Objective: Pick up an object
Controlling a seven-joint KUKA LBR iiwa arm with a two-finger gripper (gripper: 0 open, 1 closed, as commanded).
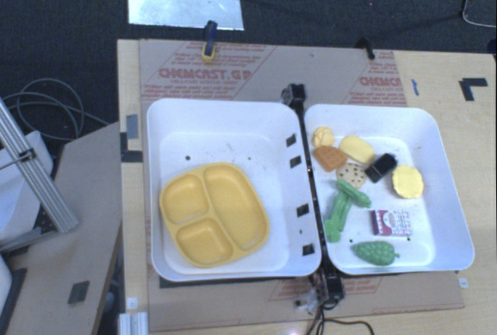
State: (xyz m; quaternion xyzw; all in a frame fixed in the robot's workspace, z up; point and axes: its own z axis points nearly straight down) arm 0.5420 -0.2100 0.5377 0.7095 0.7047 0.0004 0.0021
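The right bin (435, 139) holds several small toy items. A yellow lump (356, 148) and a pale yellow piece (323, 137) lie near its back left, beside an orange-brown waffle piece (329, 158) and a spotted cracker (351, 173). A black block (380, 167) sits next to a yellow round piece (408, 182). A green long-handled toy (342, 207) lies along the bin's left side. A small red and white box (390, 222) and a bumpy green vegetable (374, 252) lie near the front.
The left bin (233, 120) holds a yellow three-compartment plate (213, 213). Black clips (295, 161) run along the seam between the bins. A yellow and blue clamp (209, 42) sits at the bench's back edge. A metal frame (35, 178) stands at far left.
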